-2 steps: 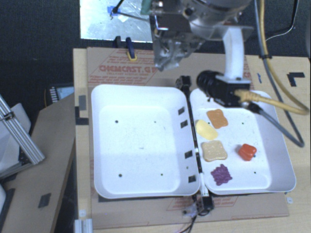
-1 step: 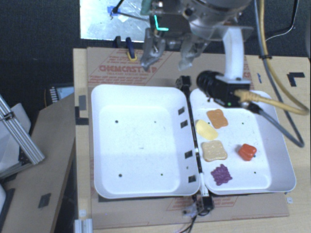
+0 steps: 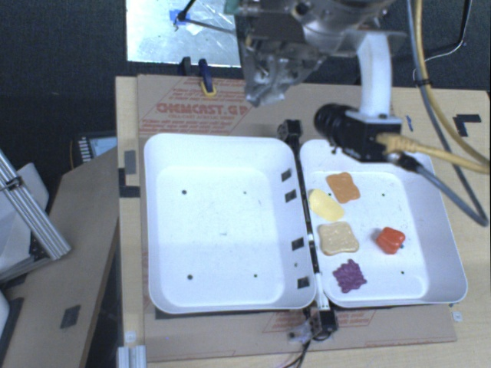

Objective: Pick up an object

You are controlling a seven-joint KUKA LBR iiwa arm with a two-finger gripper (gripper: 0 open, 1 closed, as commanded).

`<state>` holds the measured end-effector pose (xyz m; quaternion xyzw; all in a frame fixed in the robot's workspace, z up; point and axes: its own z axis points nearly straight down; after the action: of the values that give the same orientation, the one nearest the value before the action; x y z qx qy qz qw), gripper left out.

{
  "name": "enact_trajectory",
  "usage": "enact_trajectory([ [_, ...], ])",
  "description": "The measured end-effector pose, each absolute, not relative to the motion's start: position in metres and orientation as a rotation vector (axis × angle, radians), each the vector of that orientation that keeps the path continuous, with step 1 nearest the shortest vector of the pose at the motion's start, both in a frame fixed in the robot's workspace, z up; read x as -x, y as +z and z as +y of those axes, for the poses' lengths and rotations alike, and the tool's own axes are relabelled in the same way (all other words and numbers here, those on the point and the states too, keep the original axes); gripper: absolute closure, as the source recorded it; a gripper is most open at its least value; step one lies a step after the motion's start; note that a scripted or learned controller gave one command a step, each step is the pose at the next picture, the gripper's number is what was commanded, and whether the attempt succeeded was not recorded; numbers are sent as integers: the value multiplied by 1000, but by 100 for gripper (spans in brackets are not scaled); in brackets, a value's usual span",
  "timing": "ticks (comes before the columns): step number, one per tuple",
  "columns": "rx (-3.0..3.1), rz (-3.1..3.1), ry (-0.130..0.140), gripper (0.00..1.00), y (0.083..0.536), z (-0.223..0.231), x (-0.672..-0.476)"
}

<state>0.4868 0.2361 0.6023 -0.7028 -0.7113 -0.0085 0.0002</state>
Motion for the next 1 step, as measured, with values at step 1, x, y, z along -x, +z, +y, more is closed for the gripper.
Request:
enact_trajectory([
  [1, 2206, -2236, -30, 100, 613, 236, -487],
])
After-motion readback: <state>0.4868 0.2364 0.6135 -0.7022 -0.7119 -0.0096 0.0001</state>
